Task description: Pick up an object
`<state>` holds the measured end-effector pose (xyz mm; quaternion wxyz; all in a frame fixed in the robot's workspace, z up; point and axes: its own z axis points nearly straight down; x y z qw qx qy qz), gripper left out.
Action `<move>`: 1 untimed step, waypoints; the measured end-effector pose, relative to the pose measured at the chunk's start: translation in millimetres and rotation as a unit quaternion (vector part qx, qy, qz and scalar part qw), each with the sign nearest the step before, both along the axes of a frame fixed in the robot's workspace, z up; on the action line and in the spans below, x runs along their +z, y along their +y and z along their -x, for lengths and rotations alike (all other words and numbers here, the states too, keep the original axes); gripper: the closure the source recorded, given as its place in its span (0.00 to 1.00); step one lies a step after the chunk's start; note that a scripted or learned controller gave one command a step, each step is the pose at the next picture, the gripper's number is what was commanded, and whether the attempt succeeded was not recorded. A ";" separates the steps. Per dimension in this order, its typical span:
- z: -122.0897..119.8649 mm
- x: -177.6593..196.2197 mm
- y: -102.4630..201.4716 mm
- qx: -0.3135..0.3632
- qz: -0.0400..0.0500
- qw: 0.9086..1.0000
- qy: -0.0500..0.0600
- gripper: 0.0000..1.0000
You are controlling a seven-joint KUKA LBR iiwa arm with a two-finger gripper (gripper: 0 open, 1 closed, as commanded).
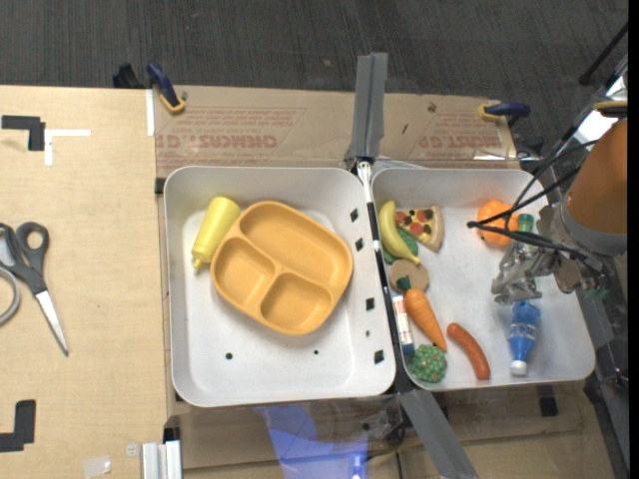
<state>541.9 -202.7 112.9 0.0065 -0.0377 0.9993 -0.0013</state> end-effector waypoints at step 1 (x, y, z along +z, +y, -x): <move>0.1 0.0 0.1 0.000 0.000 1.000 0.000 0.00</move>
